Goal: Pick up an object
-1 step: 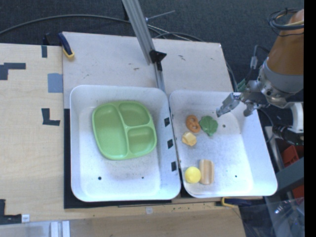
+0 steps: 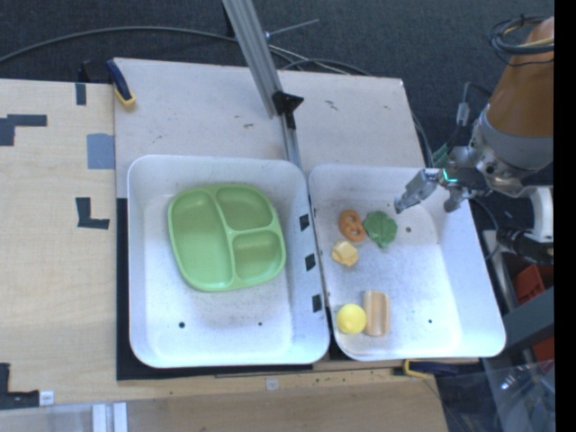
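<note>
Several small food items lie in the right bin [image 2: 468, 277]: an orange piece [image 2: 351, 225], a green broccoli-like piece [image 2: 382, 229], a pale yellow chunk [image 2: 346, 255], a yellow ball [image 2: 351, 319] and a tan roll [image 2: 375, 313] touching the ball's right side. My gripper [image 2: 431, 194] hangs over the bin's upper right part, to the right of and slightly above the green piece. Its fingers are spread open and nothing sits between them.
The left bin [image 2: 153, 313] holds a green three-compartment plate [image 2: 227, 236]. A slanted metal rail [image 2: 256, 48] reaches down to the gap between the bins. Cables run along the top, and a blue-and-yellow clamp [image 2: 121, 84] sits at the upper left.
</note>
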Tool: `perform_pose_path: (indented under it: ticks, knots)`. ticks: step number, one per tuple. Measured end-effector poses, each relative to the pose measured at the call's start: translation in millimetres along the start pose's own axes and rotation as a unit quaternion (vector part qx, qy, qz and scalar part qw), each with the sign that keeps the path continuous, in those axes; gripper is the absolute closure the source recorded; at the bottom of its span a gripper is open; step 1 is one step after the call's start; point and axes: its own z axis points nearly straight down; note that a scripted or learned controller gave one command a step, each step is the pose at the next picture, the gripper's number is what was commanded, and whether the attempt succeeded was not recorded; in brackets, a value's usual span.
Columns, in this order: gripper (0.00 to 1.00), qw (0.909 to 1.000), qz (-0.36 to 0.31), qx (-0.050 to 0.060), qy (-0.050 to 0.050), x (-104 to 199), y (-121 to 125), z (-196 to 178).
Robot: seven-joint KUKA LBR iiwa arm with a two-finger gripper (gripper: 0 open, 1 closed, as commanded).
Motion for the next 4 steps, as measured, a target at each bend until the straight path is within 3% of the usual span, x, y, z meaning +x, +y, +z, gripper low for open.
perform_pose_path:
  ticks: [3, 4]
  knots:
    - [0.0, 1.0, 0.0, 0.003, 0.0, 9, 12, 159]
    - [1.0, 1.0, 0.0, 0.001, 0.0, 10, 13, 146]
